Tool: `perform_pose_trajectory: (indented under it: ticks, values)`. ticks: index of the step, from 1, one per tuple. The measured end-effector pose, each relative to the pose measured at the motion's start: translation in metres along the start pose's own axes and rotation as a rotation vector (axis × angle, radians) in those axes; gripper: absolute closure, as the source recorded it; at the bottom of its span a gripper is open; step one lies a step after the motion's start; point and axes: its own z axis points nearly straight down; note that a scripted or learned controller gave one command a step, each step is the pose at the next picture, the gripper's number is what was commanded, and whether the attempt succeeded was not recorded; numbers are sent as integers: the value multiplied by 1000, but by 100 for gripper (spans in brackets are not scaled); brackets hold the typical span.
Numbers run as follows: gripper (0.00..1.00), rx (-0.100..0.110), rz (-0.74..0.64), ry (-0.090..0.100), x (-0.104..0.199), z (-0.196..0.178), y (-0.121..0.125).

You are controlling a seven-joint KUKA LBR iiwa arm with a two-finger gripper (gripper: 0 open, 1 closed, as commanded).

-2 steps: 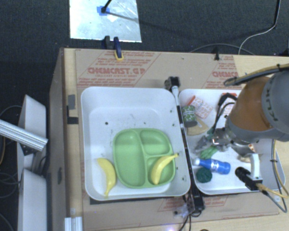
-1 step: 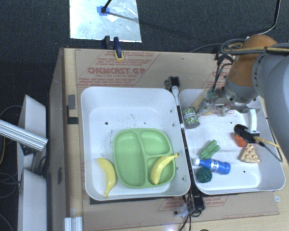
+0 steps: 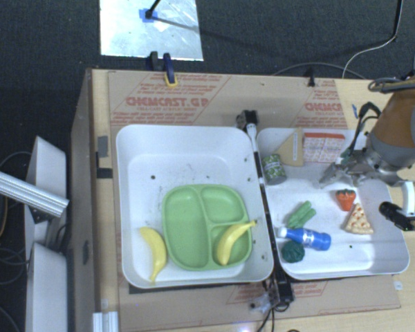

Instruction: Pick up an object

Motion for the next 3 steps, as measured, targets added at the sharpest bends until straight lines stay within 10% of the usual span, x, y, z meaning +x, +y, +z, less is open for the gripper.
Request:
perform_pose_trajectory:
  ticks: [1, 2, 3]
  values:
    - [0, 0, 0, 2, 2, 0, -35]
    - [100, -3, -1, 1, 2, -11, -34]
    - [100, -3, -3, 3, 76, -80, -5]
